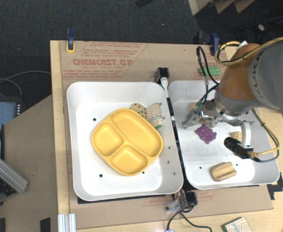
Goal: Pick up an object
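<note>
Gripper (pixel 198 118) low in right bin (pixel 199 159), grip state can't be told; should centre over purple piece (pixel 206 133) just beside it before closing.

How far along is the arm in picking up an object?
Done: the gripper is over the right bin, beside the purple object. In hand: nothing visibly lifted; it and the tan block lie in the bin. Left: grasp and lift.
</note>
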Available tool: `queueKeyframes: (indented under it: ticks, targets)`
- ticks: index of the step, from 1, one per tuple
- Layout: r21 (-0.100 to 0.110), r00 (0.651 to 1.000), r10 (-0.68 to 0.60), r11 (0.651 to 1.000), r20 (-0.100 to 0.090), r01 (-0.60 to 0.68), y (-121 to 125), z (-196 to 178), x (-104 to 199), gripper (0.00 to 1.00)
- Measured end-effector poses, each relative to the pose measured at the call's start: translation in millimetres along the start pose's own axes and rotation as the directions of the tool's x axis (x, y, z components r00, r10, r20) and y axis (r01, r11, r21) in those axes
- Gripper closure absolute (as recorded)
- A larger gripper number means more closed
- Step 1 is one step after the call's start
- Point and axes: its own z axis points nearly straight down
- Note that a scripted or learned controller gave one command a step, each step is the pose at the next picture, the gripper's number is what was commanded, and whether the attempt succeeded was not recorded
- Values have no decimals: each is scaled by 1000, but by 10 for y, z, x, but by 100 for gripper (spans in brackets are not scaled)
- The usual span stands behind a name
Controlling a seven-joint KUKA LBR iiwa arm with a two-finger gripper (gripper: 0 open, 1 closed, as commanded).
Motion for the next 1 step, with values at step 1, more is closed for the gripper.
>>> queueKeyframes:
  ticks: [1]
  targets:
    - [3, 1000, 11, 1000, 2, -11, -388, -18, -426, 0]
